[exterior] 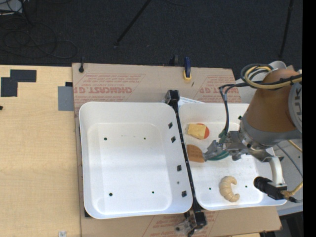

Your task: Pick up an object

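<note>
Lying in the right bin (247,201), three small things make up the choice for picking. A brown, wedge-shaped piece (195,154) sits at the bin's left wall, just right of the black divider (180,152) between the two bins, about the middle of the frame's height. Above it, and close to it, rests a yellow block with a red edge (198,131), like a bit of cheese. Lower and to the right, near the bin's bottom rim, lies a pale croissant shape (229,188), well apart from the other two.

The claw (211,151) reaches in from the right at the height of the brown piece and points left toward it; its tip is just beside the piece's right edge. Whether it touches the piece is too small to tell, and nothing can be seen held. Whether the claw is apart or together cannot be told from this slant.

Behind the claw the arm (271,107) fills the right of the frame, its orange band broad above the grey wrist, with dark cables looping over it.

The left bin (89,132) sits to the left of the divider. Both bins rest on a sheet of cardboard (123,83) on the wooden bench (34,157), and a blue and yellow clamp (187,69) grips the cardboard's top edge.
</note>
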{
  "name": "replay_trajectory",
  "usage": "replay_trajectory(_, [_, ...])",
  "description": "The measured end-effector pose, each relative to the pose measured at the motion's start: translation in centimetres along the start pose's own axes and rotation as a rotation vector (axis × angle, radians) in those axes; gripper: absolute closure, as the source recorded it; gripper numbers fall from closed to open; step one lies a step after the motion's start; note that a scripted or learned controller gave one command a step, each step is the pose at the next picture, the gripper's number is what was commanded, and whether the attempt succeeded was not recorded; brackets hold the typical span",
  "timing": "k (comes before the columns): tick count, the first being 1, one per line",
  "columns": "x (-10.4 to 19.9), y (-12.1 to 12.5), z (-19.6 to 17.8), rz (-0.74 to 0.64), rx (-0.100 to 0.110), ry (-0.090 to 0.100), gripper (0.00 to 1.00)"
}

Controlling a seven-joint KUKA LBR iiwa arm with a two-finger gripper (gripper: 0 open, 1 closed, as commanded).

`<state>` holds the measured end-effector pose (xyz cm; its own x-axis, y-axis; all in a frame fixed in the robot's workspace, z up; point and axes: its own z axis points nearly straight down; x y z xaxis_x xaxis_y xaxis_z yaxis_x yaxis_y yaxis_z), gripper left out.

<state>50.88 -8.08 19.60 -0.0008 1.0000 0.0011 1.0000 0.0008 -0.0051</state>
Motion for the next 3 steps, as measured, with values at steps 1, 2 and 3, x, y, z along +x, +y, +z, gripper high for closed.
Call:
replay_trajectory(1, [-1.3,4.6,9.3,0.001,-0.015,-0.002,0.00])
replay_trajectory(2, [-1.7,11.7,10.3,-0.001,-0.012,-0.001,0.00])
replay_trajectory(3, [-1.7,11.8,9.0,0.004,-0.017,0.002,1.00])
